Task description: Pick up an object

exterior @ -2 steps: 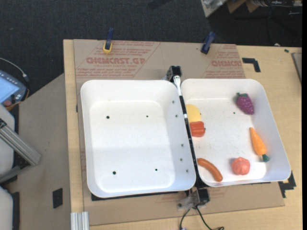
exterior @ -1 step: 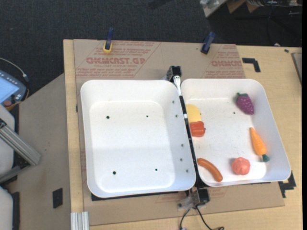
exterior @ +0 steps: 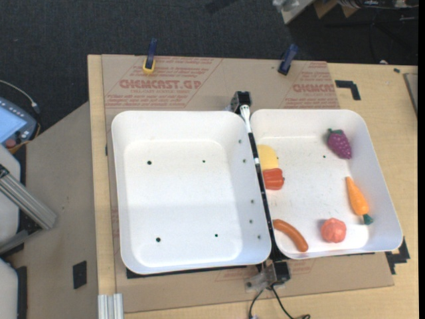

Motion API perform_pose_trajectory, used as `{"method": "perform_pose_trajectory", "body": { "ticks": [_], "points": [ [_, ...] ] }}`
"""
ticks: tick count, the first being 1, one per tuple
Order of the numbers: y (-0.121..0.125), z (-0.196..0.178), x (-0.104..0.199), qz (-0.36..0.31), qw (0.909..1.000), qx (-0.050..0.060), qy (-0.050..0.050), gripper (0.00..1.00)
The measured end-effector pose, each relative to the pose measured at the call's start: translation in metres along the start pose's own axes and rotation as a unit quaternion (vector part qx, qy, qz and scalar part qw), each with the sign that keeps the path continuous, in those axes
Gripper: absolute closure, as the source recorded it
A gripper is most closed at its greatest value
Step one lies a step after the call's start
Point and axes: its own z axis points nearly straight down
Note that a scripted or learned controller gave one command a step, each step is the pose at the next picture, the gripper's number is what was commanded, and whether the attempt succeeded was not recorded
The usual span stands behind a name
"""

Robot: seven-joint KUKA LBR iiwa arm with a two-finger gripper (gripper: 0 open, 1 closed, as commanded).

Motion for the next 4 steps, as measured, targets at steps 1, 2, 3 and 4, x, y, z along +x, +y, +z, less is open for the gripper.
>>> {"method": "perform_pose_trajectory", "body": {
  "ticks": [1,2,3,4],
  "points": [
    [0.0,0.0,0.009,0.0,1.0,0.0,0.0,1.0],
    [0.0,0.0,0.017,0.0,1.0,0.0,0.0,1.0],
    [0.0,0.0,0.024,0.0,1.0,0.0,0.0,1.0],
    [0.0,0.0,0.033,0.0,1.0,0.0,0.0,1.0]
  ]
}}
